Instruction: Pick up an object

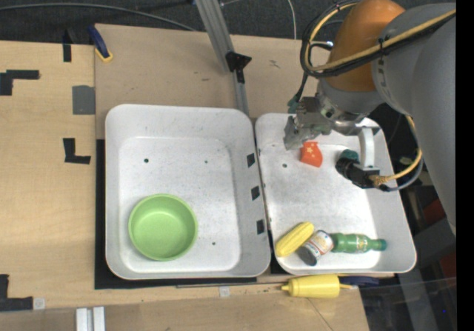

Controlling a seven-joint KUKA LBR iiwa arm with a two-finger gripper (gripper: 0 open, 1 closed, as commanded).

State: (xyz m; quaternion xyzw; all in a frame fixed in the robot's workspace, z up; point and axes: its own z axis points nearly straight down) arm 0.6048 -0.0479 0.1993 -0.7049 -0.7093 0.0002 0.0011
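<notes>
Two shallow white bins (118, 137) lie side by side on the bench. Right of centre, the grey gripper (302, 131) hangs over the right bin – just beside a small orange-red block (311, 154); jaws' state I cannot tell.

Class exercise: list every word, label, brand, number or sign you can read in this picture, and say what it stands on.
None can be read.
Green bottle: its label is too blurred to read.
Small can: its printing is too small to read.
Yellow bottle on the bench: no text can be made out.
</notes>
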